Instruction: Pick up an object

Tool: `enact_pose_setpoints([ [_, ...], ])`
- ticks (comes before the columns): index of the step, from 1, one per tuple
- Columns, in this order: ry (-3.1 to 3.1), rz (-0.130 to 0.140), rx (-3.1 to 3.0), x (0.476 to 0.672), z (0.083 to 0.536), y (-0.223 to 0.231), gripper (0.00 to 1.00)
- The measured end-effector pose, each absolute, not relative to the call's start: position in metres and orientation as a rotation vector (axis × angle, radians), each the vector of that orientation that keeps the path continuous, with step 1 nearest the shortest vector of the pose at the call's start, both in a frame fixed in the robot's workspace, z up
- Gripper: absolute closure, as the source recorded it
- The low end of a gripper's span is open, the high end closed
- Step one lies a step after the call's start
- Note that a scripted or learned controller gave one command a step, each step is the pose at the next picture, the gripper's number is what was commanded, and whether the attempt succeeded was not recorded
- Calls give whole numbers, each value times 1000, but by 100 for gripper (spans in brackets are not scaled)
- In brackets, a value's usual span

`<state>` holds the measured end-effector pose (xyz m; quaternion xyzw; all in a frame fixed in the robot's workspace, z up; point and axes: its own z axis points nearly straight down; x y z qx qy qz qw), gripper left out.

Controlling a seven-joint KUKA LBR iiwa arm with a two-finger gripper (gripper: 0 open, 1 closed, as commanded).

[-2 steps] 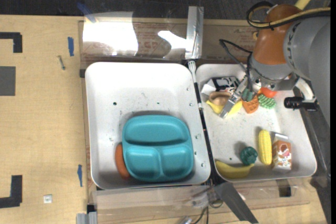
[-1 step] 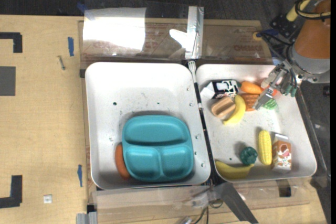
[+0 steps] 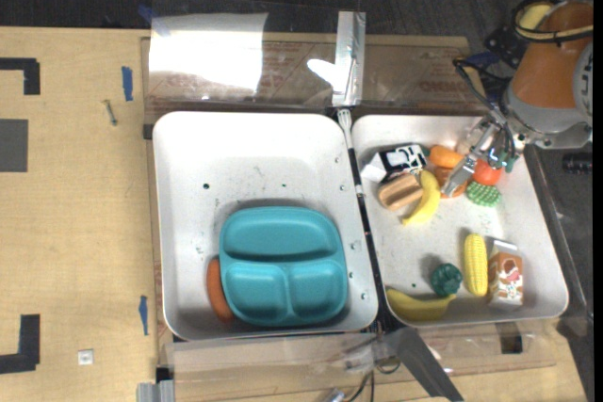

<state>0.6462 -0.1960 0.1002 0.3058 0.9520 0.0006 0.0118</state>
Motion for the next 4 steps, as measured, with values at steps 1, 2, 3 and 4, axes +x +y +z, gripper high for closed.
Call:
enact_pose_setpoints([
  [1,2982,5,977,596,87,-140,0],
  [2,2877,-58,1393,642,86,-117,0],
  [3,2860,-5,1286,580,87,-163,0],
  [4,2857,-16,1327,645,86,-127,0],
])
